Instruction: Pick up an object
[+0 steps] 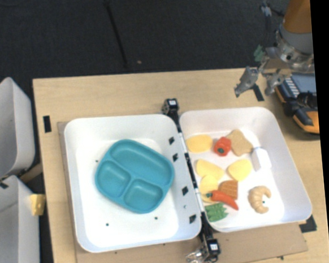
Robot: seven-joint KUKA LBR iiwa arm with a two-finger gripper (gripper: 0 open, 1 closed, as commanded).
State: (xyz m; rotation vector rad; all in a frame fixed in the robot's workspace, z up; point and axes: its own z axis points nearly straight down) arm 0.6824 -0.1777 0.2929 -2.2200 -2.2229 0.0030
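On the wooden tabletop (55,182) two shallow white bins sit side by side, touching along a hinged middle seam. The left bin (87,230) holds a teal divided plate (135,174), lying flat near its centre with three compartments showing. The right bin (286,203) holds a cluster of toy foods gathered toward its left half: a yellow oval piece (199,143) near the top, just beside it a red tomato-like piece (223,146), and next to that a tan bread-like slice (241,142). Below these lie a yellow wedge (208,170) and another yellow piece (239,169), with a small white block (261,159) to their right. Lower still a brown slice (229,187) rests against an orange carrot (223,198), a green leafy piece (215,212) sits at the bottom by the seam, and a croissant (260,199) lies apart toward the right. The gripper (257,81) hangs above the tabletop beyond the right bin's far right corner, well apart from every toy; its fingers appear spread, with nothing between them. The arm (296,18) rises from it toward the upper right.
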